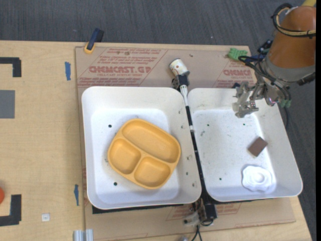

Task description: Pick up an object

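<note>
In the right bin [281, 134] lie a small brown block [258, 146] and a white round lid-like object [258, 178] near the front right corner. My gripper [247, 104] hangs over the bin's far edge, up and left of the brown block, with nothing visible between its fingers. The left bin [95, 134] holds a yellow divided plate [144, 153] with three compartments.
The grey arm with its orange band [295, 34] reaches in from the upper right. A black divider [190, 134] runs between the bins, with a white-capped fitting [177, 67] at its far end. A green clip [235, 53] sits on the cardboard behind the right bin.
</note>
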You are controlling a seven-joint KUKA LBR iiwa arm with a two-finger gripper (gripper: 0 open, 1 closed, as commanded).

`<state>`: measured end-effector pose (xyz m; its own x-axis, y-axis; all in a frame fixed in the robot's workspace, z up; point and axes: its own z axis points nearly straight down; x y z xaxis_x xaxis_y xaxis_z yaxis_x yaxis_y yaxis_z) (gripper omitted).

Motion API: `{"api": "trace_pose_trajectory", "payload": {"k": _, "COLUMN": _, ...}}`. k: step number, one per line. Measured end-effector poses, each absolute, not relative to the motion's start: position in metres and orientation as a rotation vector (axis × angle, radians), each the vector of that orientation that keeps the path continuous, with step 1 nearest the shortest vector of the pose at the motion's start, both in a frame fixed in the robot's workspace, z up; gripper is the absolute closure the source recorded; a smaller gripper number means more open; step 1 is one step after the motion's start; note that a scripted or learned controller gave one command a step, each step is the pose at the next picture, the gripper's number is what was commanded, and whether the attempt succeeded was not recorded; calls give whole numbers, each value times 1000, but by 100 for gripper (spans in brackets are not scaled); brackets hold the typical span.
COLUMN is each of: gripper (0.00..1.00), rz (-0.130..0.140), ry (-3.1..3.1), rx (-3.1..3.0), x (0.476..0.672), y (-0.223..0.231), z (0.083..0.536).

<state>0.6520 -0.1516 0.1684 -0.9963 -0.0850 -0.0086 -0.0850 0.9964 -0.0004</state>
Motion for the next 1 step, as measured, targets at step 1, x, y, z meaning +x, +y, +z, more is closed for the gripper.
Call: {"api": "trace_pose_trajectory", "payload": {"k": 1, "gripper": 100, "rz": -2, "ry": 3063, "rx": -658, "x": 668, "y": -168, "z": 178}}
